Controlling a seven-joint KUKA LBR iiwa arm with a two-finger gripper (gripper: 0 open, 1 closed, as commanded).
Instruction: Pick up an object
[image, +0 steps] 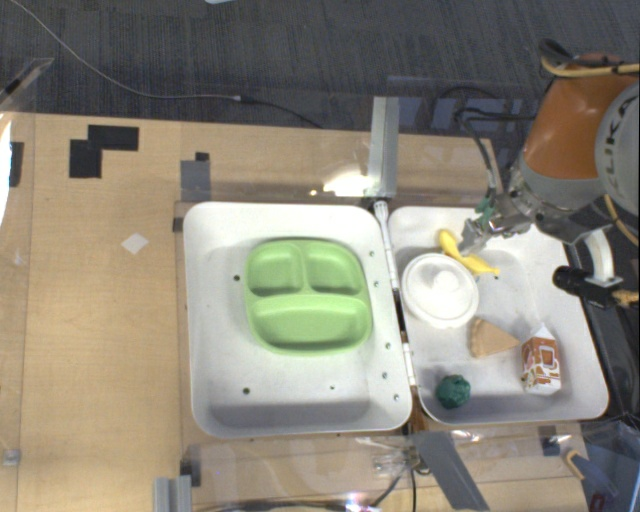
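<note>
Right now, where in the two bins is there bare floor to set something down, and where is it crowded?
Left bin: bare strips around the green divided plate, widest along the near edge. Right bin: a bare patch at the near right, between the green ball and carton. Crowded: the far half, where gripper, banana and white bowl cluster beside the tan wedge.

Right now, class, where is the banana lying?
The banana lies in the right bin, near its far edge, touching the white bowl and just below the gripper.
</note>
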